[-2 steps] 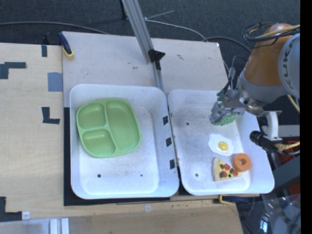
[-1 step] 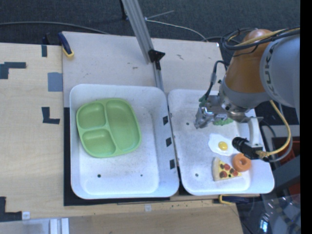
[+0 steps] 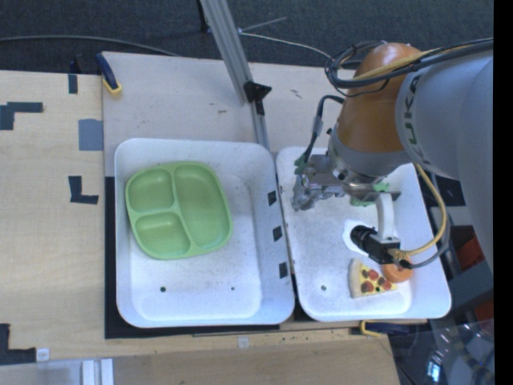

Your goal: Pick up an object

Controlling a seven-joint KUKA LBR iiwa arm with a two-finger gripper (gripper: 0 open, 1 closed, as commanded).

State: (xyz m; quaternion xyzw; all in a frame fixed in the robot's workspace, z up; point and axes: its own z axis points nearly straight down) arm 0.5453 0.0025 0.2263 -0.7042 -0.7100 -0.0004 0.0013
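Pizza slice (image 3: 367, 280), a small toy wedge with a yellow top and red dots, lies flat in the lower right part of the right bin (image 3: 425, 299), its point aimed up the frame. Just to its right sits a small orange thing (image 3: 400, 277), touching or nearly touching the slice's edge; its shape is partly hidden and hard to make out. The gripper (image 3: 303, 199) hangs over the upper left part of the same bin, close to the rim that meets the left bin (image 3: 192, 299), and well apart from the slice. From this angle it cannot be told whether the gripper is wide or narrow. The arm (image 3: 453, 127) comes in from the right of the frame, grey and bulky, with its orange band (image 3: 385, 83) above the wrist in the upper right. In the left bin a green plate (image 3: 178, 209) with three compartments lies flat in the upper left part, tilted a little in its outline, with bare white floor below it. A metal rail (image 3: 227, 42) slants down from the top centre of the frame to the upper edge between the two bins. A blue and yellow clamp (image 3: 109, 74) sits at the upper left on the bench (image 3: 40, 239), which carries dark tape marks (image 3: 78, 189) along its left side.
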